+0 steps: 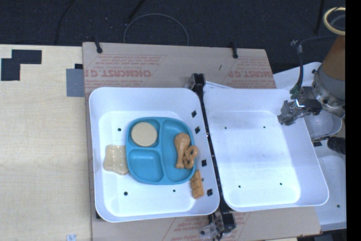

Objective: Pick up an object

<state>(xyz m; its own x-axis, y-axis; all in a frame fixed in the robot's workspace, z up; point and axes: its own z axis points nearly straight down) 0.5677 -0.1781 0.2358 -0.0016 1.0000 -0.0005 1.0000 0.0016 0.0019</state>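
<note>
two shallow white bins were seen side by side on a cardboard sheet laid over a pale wooden bench. in the left bin a blue divided tray was set, with a round tan cracker-like disc lying in its upper-left compartment and a brown pretzel-shaped piece in its right compartment. a pale bread-like slice was placed on the bin floor, touching the tray's left edge, and a small orange-brown chunk was lodged just beside the tray's lower right corner, near the divider between the bins. the grey arm, with its orange band, was positioned at the right edge, and the gripper was held over the upper right rim of the right bin, well apart from every item in the left bin. whether the gripper was open or closed could not be told, and nothing was seen held in it.
</note>
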